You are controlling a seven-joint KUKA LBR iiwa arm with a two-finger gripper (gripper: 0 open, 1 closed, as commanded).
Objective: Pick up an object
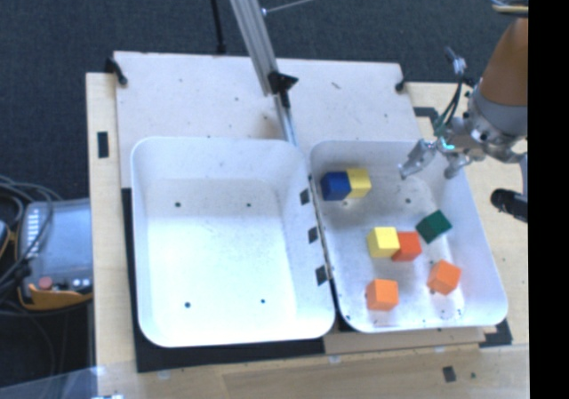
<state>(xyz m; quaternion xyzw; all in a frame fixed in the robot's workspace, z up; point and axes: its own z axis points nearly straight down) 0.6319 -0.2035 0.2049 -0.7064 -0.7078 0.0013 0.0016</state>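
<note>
Listing contents left to right, with the relation that governs the pick stated last.

Left bin (222, 242): shallow white tray, rounded corners, lightly speckled floor, sitting on the pale desk (102, 211).

Right bin (484, 251): same white tray, set just beside the left one, holding seven small blocks, apparently painted wood with square faces.
- Blue cube (334, 185) touching a yellow cube (358, 180), far left part of the bin.
- Yellow cube (384, 241) touching a red-orange cube (407, 246), mid-bin.
- Orange cube (382, 293), near edge.
- Dark green block (434, 226), turned diagonally, right of centre.
- Orange cube (444, 277), near right, tilted.

Tool (433, 160): metal two-finger unit, fingers spread apart and holding nothing, poised over the bin's far right corner, apart from every block.

Governing relation: the green block lies nearest, toward the near side of the tool and almost directly in line with it; it stands apart from its neighbours, so it looks the easiest candidate. Its diagonal set suggests the fingers would need to match that angle.
</note>
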